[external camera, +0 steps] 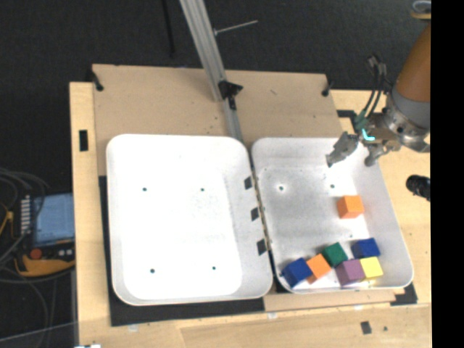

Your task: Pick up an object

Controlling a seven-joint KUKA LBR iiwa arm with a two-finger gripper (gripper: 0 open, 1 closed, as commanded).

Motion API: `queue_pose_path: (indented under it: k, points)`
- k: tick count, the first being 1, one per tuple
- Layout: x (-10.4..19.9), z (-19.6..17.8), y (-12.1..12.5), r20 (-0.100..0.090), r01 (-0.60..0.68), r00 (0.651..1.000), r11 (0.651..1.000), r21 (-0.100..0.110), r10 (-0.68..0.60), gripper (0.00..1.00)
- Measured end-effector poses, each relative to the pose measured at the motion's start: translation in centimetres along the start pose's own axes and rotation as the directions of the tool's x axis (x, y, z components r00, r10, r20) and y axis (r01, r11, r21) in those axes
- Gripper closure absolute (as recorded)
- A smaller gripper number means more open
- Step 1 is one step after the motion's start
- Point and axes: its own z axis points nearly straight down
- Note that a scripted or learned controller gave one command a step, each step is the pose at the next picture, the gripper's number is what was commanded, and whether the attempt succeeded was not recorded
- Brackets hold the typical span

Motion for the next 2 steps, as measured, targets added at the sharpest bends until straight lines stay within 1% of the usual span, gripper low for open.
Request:
queue_pose_path:
  k: [1, 2]
  points:
    - [0.0, -0.2, 0.1, 0.001, 0.001, 1.000, 1.000, -0.004, -0.001, 0.00]
    - [-0.3, 4.9, 1.0, 0.004, -0.003, 1.000, 1.000, 0.000, 0.003, 0.00]
